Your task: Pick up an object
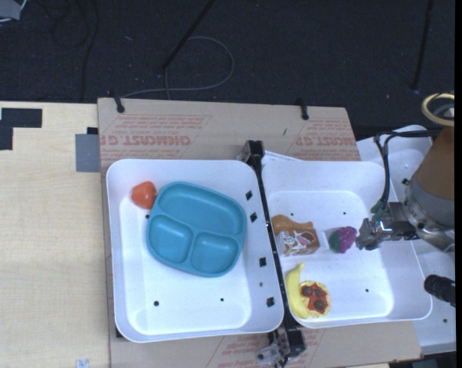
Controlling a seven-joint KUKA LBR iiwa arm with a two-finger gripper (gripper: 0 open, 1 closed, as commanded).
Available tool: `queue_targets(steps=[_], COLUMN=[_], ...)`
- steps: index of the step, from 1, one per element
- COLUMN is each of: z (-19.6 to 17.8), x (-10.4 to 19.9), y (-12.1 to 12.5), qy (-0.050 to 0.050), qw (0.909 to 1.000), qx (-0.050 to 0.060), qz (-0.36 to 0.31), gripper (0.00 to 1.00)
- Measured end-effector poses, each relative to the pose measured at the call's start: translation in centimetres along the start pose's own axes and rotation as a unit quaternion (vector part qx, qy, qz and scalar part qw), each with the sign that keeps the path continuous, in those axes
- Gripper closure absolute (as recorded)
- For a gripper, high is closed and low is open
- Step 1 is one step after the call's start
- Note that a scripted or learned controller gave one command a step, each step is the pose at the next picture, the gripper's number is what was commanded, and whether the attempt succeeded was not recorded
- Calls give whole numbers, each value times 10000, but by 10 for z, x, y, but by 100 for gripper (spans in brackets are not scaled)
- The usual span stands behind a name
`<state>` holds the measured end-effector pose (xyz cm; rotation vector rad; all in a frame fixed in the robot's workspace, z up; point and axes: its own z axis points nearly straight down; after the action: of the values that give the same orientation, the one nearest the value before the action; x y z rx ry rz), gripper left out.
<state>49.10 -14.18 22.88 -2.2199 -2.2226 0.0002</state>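
Note:
The right bin [368, 198] holds a purple grape-like toy [342, 239], a brown and white snack packet [296, 237], a yellow banana [293, 283] and a small pizza slice with red dots [316, 298]. My gripper [366, 238] reaches in from the right and sits low in this bin, its tip right beside the purple toy's right side. Nothing shows between its fingers. In the left bin [131, 282] lie a blue divided plate [195, 229] and an orange-red tomato [144, 195].
Both bins rest on a cardboard sheet [215, 133]. A black divider [265, 228] runs between them. The wooden bench top [39, 236] stretches to the left. Cables hang over the dark floor behind.

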Motion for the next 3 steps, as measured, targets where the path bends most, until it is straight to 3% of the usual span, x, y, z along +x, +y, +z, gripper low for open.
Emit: queue_targets(steps=[2,3], z=[11,-1], x=[113,166], y=[27,44], qy=[8,6], qw=[10000,10000], qx=[18,9], qz=[-16,-16], gripper=[100,100])
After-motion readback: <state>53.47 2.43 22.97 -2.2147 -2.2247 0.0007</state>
